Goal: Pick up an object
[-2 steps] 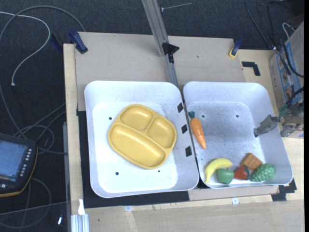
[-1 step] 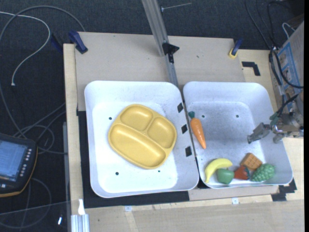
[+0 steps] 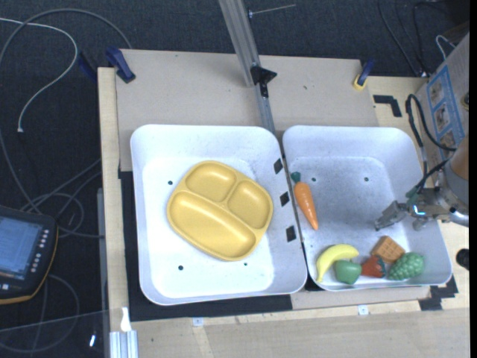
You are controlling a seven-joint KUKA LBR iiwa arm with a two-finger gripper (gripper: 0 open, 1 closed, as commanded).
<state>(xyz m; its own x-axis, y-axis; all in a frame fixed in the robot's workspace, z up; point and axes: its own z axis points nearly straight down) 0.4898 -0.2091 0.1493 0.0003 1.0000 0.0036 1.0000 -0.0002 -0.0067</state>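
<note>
Camera view: bench [image 3: 223,88] w/ two shallow white bins side by side. Left bin [image 3: 149,200] holds a yellow divided plate [image 3: 218,209], three compartments, lying flat near the bin's middle. Right bin [image 3: 350,140] holds the small stuff: a carrot [image 3: 305,204] lying along its left wall, green top toward the far side; then a cluster along the near wall — banana [image 3: 333,258], curved, w/ a green round fruit [image 3: 347,271] touching it, a red item [image 3: 373,267] just beside that (hard to say what it is, partly tucked btwn neighbours), an orange-brown waffle-like block [image 3: 387,247] behind it, and a green bunch of grapes [image 3: 406,265] at the near right corner.

Arm comes in from the right, mostly cut off by the frame edge; only the wrist part shows. Pincer [image 3: 403,216] sits low over the right bin's right side, just above the waffle block, apart from it. Fingers [image 3: 388,217] look spread, nothing btwn them, though blur and small size make the exact gap hard to judge.

A metal post [image 3: 238,21] runs slantwise over the bench's far side, top cut off.
</note>
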